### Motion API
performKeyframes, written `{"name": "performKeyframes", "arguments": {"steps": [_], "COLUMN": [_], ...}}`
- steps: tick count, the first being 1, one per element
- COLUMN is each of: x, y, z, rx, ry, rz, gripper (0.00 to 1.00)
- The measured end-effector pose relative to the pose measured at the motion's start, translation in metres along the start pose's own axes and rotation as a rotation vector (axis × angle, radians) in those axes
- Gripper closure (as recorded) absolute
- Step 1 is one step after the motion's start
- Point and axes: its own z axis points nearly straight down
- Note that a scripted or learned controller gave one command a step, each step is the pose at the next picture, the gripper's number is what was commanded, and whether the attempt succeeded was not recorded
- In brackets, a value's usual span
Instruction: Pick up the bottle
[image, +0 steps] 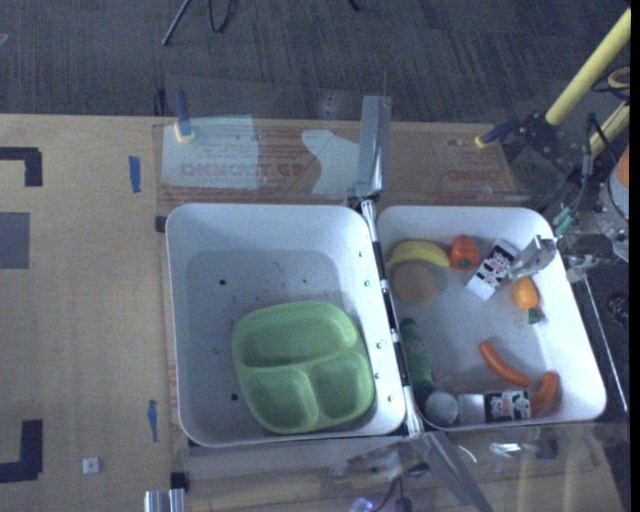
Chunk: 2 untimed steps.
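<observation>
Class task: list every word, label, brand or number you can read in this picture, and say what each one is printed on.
None can be read.
Red lettering on the board behind the bins: upside down, blurred.
Black-and-white print on the carton: too small.
Print on the small box: too small.

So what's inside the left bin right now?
A green divided tray lies in the left bin, toward its near side, with nothing visible in its three compartments. Whatever bin floor lies beneath the tray is covered.

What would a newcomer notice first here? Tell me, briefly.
The green divided tray in the left bin draws the eye first. Next comes the clutter in the right bin: a yellow banana, orange pieces, and a green bottle lying along its left wall. The gripper hangs over that bin's upper right.
</observation>
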Motion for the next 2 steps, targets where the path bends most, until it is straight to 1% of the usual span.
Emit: {"name": "performKeyframes", "arguments": {"steps": [1,2], "x": [0.07,0.025], "y": [0.025,-0.002], "z": [0.121,-0.088], "rx": [0.001,-0.001], "ry": [0.001,-0.002], "rz": [0.092,0.073], "gripper": [0.0,0.0]}}
